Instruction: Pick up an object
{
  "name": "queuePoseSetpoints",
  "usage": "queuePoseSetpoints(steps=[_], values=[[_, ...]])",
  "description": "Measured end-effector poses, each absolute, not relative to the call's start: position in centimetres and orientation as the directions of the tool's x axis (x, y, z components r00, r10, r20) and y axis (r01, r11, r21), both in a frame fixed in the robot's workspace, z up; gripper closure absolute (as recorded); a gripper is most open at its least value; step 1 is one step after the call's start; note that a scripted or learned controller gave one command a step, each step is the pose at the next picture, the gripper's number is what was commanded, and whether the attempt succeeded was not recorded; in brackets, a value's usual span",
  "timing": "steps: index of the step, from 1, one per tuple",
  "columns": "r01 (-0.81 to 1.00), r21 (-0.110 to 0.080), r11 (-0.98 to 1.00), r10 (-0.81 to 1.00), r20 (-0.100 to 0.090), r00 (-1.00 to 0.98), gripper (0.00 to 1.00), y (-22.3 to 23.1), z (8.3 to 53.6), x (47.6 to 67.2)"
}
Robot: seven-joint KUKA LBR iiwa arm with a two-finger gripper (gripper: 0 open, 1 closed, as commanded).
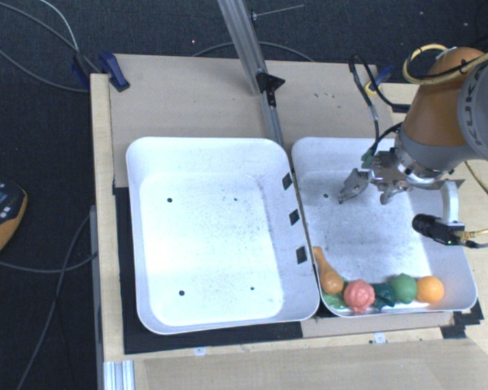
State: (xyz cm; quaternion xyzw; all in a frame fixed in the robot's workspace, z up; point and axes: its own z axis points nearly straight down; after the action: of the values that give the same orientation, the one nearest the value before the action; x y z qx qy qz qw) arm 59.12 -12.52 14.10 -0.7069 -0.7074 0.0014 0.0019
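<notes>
Hovering with fingers spread wide and nothing between them, the gripper (366, 187) faces small, rounded, probably light toy fruits; the pink ball (359, 294) suits a grasp across its middle.

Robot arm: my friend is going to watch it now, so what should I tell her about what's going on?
Gripper: open, holding nothing, over the far part of the right bin.
Things: all lie along the near edge of the right bin: an orange carrot-shaped toy, a pink ball, a green toy and an orange ball.
Left bin: bare white floor.
Done: nothing picked up yet.
Left: probably move the gripper toward the near edge, close on one toy and lift it.
</notes>
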Motion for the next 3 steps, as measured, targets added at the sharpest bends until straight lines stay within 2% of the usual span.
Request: queuePoseSetpoints(steps=[1,2,3], values=[[1.000,-0.003,0.001,1.000,0.001,-0.001,0.00,-12.5,8.9,59.1],[1.000,0.002,0.000,1.000,0.000,0.000,1.00,-12.5,10.2,59.2],[1.000,0.004,0.000,1.000,0.000,0.000,1.00,-12.3,14.5,59.0]])
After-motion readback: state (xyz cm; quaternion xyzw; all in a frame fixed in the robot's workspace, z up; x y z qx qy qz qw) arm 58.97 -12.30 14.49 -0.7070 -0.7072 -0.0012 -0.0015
